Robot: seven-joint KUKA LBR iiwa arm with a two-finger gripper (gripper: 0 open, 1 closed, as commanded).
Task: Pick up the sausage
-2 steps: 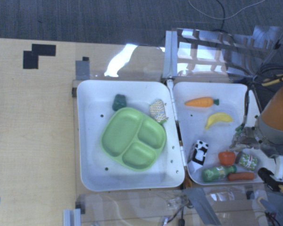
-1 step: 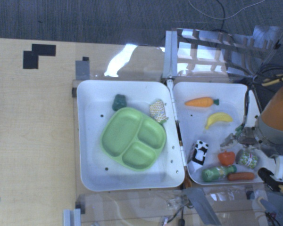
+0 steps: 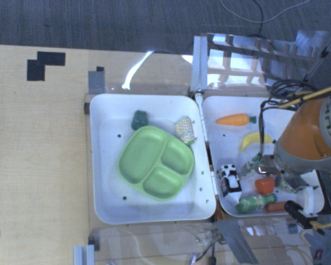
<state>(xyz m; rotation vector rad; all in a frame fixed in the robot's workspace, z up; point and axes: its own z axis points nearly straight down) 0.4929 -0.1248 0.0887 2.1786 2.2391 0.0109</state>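
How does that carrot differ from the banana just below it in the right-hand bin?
The carrot is orange with a green tip at its right end; the banana is plain yellow. The carrot lies straight and level across the bin, while the banana is curved and slants. The carrot sits nearer the bin's far wall. Both lie loose in the right bin, apart from each other.

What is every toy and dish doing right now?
Green divided plastic plate: upright, nothing on it, left bin.
Orange toy carrot: lying flat, right bin.
Yellow toy banana: lying flat.
Reddish-brown toy sausage: lying by the bin's near wall, not held.
Gripper: low over the right bin.
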